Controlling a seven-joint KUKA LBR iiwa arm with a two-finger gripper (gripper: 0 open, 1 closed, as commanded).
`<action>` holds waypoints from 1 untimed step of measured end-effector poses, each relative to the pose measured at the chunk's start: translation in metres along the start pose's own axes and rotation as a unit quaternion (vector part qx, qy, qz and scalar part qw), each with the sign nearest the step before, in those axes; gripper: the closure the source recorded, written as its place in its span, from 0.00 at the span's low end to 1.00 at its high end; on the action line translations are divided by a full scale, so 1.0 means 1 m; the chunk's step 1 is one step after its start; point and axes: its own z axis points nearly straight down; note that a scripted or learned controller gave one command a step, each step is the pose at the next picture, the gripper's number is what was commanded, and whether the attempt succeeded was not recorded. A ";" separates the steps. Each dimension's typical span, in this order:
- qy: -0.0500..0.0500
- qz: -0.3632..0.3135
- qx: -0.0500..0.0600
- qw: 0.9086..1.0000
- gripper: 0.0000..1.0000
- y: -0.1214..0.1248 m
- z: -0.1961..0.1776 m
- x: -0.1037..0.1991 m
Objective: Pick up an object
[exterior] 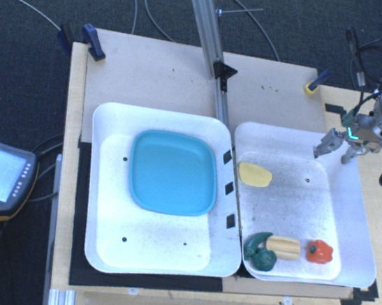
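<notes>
Gripper (334, 149) hovered with jaws released above right bin (353, 199); descending there risked closing far from yellow piece (254, 175).

gripper (338, 149) over right bin's (352, 206) far right corner, fingers spread, nothing between them | yellow piece (254, 175) by its left wall | green toy (261, 250), tan block (283, 247), red pepper (319, 251) along its near edge | blue plate (174, 173) in left bin (107, 172)
</notes>
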 end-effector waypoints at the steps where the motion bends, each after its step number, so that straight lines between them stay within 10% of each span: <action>1: 0.000 0.000 0.000 1.000 0.00 0.000 0.000 0.000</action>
